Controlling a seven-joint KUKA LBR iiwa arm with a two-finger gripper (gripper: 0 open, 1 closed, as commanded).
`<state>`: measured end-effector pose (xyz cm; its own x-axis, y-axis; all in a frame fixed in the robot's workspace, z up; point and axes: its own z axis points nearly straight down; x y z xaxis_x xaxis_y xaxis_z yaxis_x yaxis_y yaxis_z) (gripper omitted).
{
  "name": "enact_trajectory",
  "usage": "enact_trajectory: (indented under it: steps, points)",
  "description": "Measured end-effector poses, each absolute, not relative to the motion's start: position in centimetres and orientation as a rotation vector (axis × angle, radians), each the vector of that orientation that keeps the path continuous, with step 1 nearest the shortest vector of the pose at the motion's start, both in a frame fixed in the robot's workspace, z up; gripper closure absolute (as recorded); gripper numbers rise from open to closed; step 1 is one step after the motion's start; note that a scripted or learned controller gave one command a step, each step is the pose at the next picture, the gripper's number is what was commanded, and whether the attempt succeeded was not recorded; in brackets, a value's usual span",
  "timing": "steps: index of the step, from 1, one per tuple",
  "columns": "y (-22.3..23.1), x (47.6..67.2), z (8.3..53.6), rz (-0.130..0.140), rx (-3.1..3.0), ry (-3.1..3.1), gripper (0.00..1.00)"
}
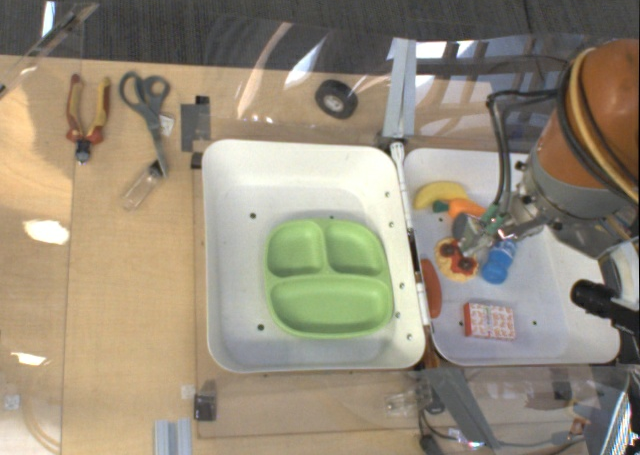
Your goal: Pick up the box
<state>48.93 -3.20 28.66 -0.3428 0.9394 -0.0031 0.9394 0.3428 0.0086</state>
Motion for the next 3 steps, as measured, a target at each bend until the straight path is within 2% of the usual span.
enact_trajectory:
  steps: [1,2,3]
  points:
    - [-3.2,48.9,28.6,0.007,1.797,2.568,0.0]
    - [-9.1,48.8,15.9,0.003,1.435,2.791,0.0]
    - [-12.6,49.2,9.0,0.011,1.568,2.706,0.0]
